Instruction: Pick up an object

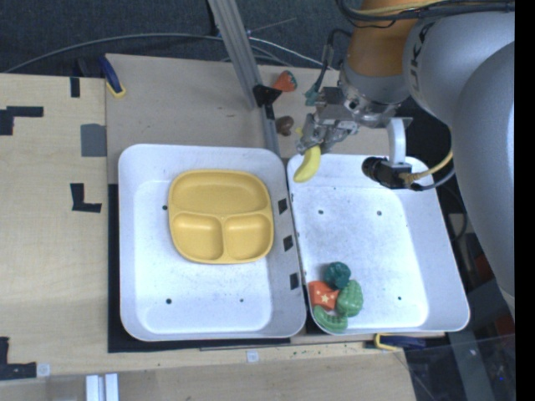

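From above the bench, the grey arm point(468, 73) with its orange band point(389, 23) comes in from the right and stoops over the far left corner of the right bin point(418, 249). Its gripper point(322, 140) hangs just above that corner, and a small yellow banana point(308, 165) sits between the fingertips, pinched at its upper end, the rest drooping down over the bin's rim. So the fingers are closed on the banana. Down in the near left corner of the same bin lies a little heap: a dark teal lump point(338, 272), a red-orange piece point(322, 294) and a green thing point(348, 301), all touching one another. The left bin point(142, 299) holds a yellow divided plate point(221, 215), lying flat toward its far side, well apart from the gripper.
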`<state>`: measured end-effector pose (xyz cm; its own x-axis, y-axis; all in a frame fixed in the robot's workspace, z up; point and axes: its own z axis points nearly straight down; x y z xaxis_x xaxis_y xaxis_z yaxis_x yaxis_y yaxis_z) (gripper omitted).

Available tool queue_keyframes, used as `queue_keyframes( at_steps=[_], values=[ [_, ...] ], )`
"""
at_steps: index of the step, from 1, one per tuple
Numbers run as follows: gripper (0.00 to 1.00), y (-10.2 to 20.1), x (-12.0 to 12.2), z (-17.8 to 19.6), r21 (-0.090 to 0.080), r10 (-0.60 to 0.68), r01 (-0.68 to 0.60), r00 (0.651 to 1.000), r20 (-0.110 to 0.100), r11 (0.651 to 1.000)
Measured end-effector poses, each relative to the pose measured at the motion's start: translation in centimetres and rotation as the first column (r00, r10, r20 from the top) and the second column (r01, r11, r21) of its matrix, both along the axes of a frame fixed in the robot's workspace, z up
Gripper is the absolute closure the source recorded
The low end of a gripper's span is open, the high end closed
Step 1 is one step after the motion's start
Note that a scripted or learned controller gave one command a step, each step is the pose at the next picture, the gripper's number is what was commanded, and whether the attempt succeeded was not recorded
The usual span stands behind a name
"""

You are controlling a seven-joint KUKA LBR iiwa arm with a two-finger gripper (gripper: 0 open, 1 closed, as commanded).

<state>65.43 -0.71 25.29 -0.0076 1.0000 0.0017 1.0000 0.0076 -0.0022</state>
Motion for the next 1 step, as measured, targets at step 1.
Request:
queue_keyframes(
  at_steps=[1],
  values=[
    [1.00,6.10,-0.64,-1.07,0.000,0.000,0.000,1.000,-0.001,1.000]
  ],
)
